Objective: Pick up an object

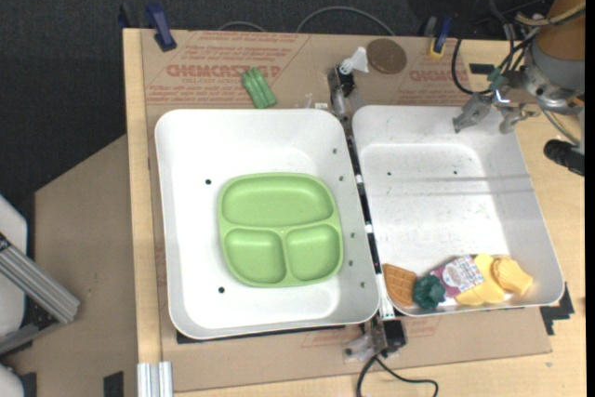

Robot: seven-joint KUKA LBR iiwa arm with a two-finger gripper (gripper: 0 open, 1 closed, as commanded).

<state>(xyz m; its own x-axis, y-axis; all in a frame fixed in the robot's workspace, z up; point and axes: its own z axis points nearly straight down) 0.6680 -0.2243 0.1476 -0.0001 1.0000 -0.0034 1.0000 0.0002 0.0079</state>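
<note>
The desk [186, 51] carries two shallow white bins side by side, clamped at its far edge with blue clips. The left bin [186, 163] holds a green divided plate [279, 228] lying flat near its middle, three compartments up, none of them holding anything.

The right bin [446, 191] is bare over most of its floor; its small things have gathered in a heap along the near wall, probably because that is where they slid and came to rest. In the heap, from left to right, lie a waffle-patterned brown piece [398, 282], a dark green lump [429, 293], a pink-and-white packet [462, 273] and yellow pieces [500, 279], touching one another. Any of these could serve as the object to pick up.

The arm enters from the right, and the pincer [490, 112] hangs over the far right corner of the right bin, well apart from the heap. Its fingers look spread wide and hold nothing.

A green peg [259, 88] lies on the desk beyond the left bin.
</note>
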